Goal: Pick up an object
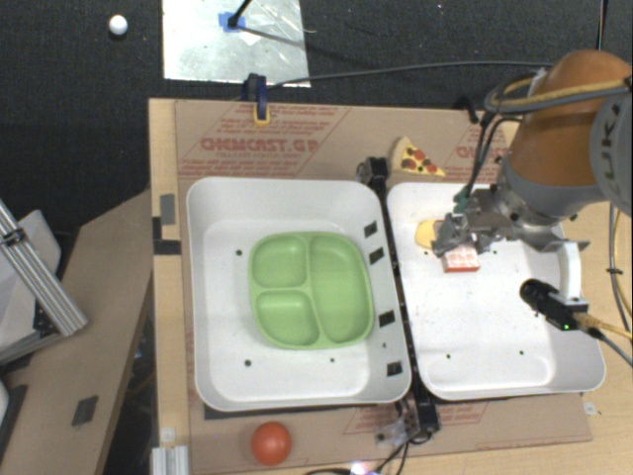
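Note:
My gripper (456, 237) hangs low over the upper left part of the right bin (495, 364). Directly beneath it, at its tip, is a small red and white box (462, 259); whether the gripper touches the box is unclear. A yellow round piece (426, 233) lies on the bin floor just left of the gripper, partly hidden by it. In the left bin (213, 295) sits a light green divided plate (309, 287).
A toy pizza slice (416, 156) lies on the cardboard behind the right bin. An orange-red ball (270, 442) rests in front of the left bin. A small white ball (119, 25) sits on the dark surface at the far left. The arm's orange band (574, 117) looms over the right bin's far right.

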Controlling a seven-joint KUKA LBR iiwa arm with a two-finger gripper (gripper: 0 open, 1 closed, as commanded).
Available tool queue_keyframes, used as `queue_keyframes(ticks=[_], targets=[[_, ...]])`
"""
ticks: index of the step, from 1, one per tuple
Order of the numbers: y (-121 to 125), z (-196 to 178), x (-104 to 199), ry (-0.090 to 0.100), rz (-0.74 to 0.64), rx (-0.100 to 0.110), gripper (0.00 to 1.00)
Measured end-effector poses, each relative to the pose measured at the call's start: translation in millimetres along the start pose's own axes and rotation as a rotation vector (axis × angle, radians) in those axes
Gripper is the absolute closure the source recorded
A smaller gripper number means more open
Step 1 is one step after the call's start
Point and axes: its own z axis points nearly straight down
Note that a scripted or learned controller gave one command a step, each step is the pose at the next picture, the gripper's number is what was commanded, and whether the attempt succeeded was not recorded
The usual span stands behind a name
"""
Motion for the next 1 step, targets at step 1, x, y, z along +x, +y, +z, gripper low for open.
queue_keyframes(ticks=[1], targets=[[3.7,16.9,49.4,0.0,0.001,0.001,1.0]])
